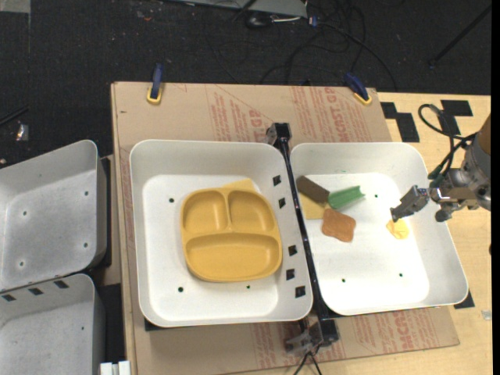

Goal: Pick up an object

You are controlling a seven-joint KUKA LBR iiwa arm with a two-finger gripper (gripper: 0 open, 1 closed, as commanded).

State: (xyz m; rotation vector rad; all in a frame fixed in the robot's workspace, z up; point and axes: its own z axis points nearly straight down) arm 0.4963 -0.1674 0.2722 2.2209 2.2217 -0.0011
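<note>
My gripper (422, 212) hangs over the right side of the right bin (437, 287), open, with nothing between its fingers. One dark finger (405, 206) points down-left, just above a small yellow piece (398, 230) on the bin floor. Further left in the same bin lie an orange-brown chunk (339, 226), a green block (345, 197), a dark brown stick (312, 187) and a flat pale yellow piece (312, 209), bunched close to the divider. The left bin (156, 287) holds a yellow divided tray (231, 236).
A black divider bar (295, 209) runs between the two bins. The bins sit on a cardboard sheet (211, 108) clipped to the bench. Two more white trays (47, 209) lie off to the left. Cables trail by the arm at the right.
</note>
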